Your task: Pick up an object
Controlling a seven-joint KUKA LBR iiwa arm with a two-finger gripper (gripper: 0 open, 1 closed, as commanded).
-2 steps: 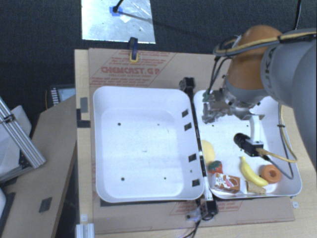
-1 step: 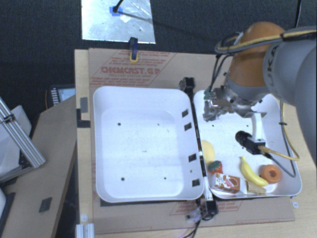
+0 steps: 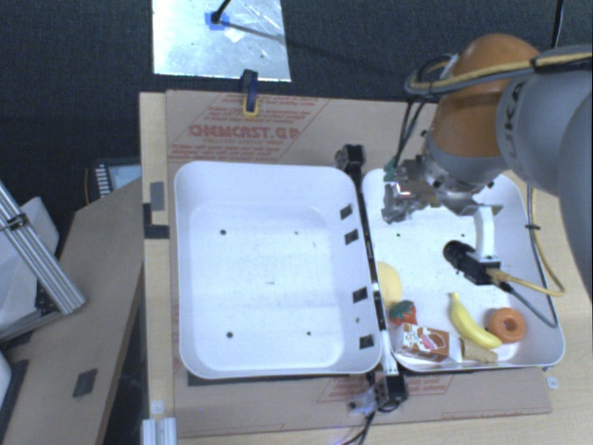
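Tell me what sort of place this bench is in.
Most likely a robotics lab set up for grasping trials: a grey arm reaches over two white bins, toy food such as a banana lies in the right one, and bare cables trail across it.

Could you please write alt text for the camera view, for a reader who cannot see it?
The grey arm hangs its tool over the far end of the right bin. A banana, an orange ring, a small carton and other items lie at its near end, beside the left bin.

Grey arm (image 3: 547, 119) from the right, wrist bent down, gripper (image 3: 397, 202) low.
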